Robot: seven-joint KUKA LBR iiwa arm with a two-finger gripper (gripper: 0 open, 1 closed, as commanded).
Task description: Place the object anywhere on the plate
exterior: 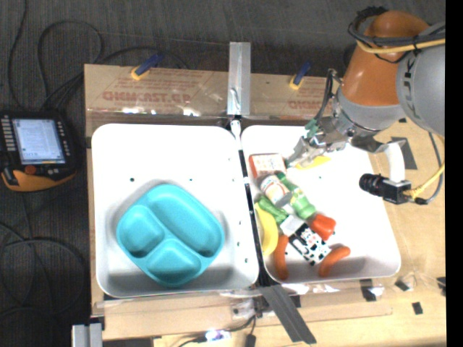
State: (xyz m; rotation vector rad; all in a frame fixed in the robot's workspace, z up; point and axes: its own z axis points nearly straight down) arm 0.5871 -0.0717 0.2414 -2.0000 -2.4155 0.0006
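1. In the camera view, the gripper (307, 150) hangs low over the upper part of the right bin (365, 215), close to a yellow scrap (316, 162). Whether its fingers are spread or closed cannot be told here, and nothing is seen between them.
2. The likely objects to pick lie in a heap (296, 219) below and to the left of the gripper, strung along the bin's left side: a small bottle (275, 187), a banana (268, 231), orange carrot-like pieces.
3. The plate (170, 233), teal with compartments, sits in the left bin (108, 165), well apart from the gripper, across the divider.
4. The arm (383, 56) reaches in from the upper right, wrist angled down and leftward toward the heap.
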